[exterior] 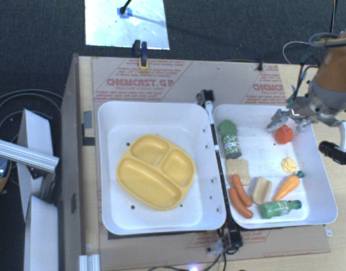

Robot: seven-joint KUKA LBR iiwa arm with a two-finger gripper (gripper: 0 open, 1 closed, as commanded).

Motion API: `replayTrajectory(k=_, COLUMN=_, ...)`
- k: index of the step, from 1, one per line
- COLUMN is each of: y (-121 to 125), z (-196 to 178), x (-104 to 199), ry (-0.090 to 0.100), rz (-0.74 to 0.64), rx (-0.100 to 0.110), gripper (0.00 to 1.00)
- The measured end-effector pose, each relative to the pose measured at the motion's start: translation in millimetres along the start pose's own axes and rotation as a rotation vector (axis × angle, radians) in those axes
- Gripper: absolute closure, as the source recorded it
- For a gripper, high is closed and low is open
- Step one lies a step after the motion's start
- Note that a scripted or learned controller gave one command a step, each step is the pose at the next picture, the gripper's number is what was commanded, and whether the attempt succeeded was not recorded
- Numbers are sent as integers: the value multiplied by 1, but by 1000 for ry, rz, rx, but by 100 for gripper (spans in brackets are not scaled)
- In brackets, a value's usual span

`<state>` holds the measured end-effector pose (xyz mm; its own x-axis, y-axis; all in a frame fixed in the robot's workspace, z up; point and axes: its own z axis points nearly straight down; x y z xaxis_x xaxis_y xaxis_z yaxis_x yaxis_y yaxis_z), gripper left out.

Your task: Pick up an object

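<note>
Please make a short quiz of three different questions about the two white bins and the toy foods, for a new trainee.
1. True or false: the yellow divided plate lies in the left bin.
2. Which item lies nearest the pincer? A. green bottle B. red tomato C. sausages
3. Fill in: the orange carrot lies in the ____ bin.

Key: 1. true. 2. B; the tomato sits just below the pincer in the right bin, and I cannot tell if they touch. 3. right.
</note>
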<state>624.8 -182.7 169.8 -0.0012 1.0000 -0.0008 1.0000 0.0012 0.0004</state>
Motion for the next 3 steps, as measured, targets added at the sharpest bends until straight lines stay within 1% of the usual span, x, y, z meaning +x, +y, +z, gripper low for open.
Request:
replayTrajectory(k=1, y=22, z=75, x=-24, ry=0, rz=0, rx=1, gripper=0)
replayTrajectory(k=2, y=24, z=63, x=-24, ry=-1, rz=-1, rx=-4, gripper=100)
replayTrajectory(k=3, y=26, z=0, x=77, ry=0, rz=-3, rx=-5, gripper=100)
